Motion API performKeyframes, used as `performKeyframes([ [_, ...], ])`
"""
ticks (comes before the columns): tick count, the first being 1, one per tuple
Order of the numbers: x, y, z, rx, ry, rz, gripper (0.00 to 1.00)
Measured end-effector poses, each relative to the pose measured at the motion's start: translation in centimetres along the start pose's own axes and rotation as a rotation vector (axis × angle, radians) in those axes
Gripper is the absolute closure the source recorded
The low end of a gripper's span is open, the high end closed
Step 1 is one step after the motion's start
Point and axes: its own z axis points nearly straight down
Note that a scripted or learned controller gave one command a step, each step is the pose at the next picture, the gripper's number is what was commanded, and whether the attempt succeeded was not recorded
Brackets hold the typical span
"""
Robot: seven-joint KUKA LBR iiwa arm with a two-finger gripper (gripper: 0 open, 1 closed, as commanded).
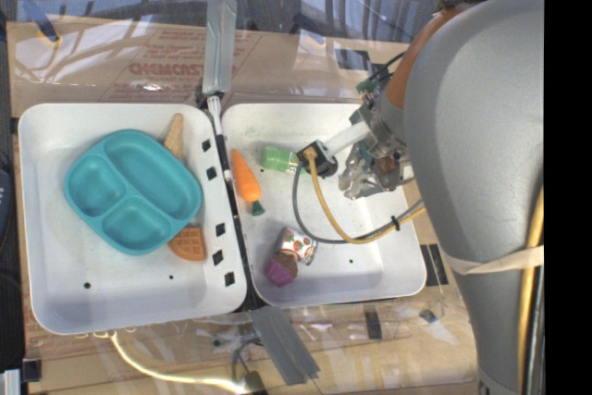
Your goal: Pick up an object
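Carrot (pixel 245 178) in right bin (pixel 370 282), orange root toward far edge, green end near

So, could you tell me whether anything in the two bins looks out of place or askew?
Mostly small things. A cup lies tipped on its side in the right bin. In the left bin, a waffle and a cone are partly tucked under the teal plate's edges. Nothing looks spilled or damaged.

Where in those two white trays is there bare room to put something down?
Left bin: bare along its near edge, below the teal plate and waffle. Right bin: bare patch right of the cup. Crowded between the carrot, green object and gripper.
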Motion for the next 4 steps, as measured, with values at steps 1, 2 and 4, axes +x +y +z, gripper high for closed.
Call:
performKeyframes([
  [1, 3.1, 4.4, -8.5, -0.002, 0.003, 0.016, 1.0],
  [2, 5.3, 5.8, -22.6, -0.006, 0.008, -0.196, 1.0],
  [4, 6.1, 9.0, -29.1, -0.002, 0.003, -0.054, 1.0],
])
